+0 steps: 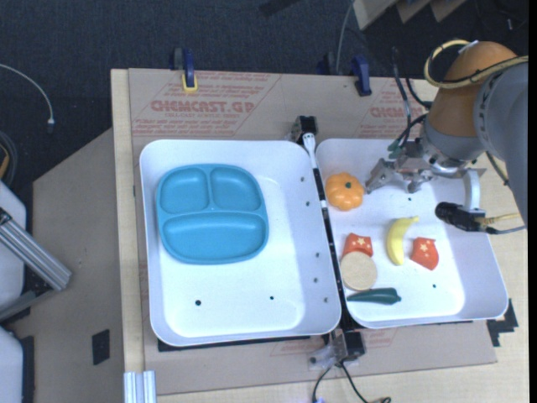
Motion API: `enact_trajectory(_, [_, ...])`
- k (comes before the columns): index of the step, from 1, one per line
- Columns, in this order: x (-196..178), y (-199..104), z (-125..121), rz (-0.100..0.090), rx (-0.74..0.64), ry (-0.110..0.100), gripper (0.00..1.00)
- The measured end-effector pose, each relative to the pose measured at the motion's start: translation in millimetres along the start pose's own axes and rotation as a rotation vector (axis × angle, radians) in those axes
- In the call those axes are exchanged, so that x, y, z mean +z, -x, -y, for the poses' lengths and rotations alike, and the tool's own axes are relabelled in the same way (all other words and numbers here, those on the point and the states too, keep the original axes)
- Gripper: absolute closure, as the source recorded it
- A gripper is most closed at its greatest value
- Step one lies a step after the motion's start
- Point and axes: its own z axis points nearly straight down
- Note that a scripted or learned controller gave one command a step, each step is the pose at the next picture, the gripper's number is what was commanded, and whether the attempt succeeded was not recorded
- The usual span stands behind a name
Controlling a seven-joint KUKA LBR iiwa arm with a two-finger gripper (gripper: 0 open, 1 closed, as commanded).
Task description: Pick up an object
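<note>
Six toy foods lay in the right bin [478, 296], with the little pumpkin [345, 191] nearest the pincer [388, 173]. I could not tell the pincer's state. It should drop straight over the pumpkin's middle, then squeeze gently.

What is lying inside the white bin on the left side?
Inside the left bin lies one blue divided plate with three compartments, all bare. The bin floor under the plate is covered, so it cannot be seen.
</note>
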Motion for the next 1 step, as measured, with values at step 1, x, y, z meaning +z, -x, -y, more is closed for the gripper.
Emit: enact_trajectory(1, [-12.6,0.0,-1.1,0.001,0.0,0.005,1.0])
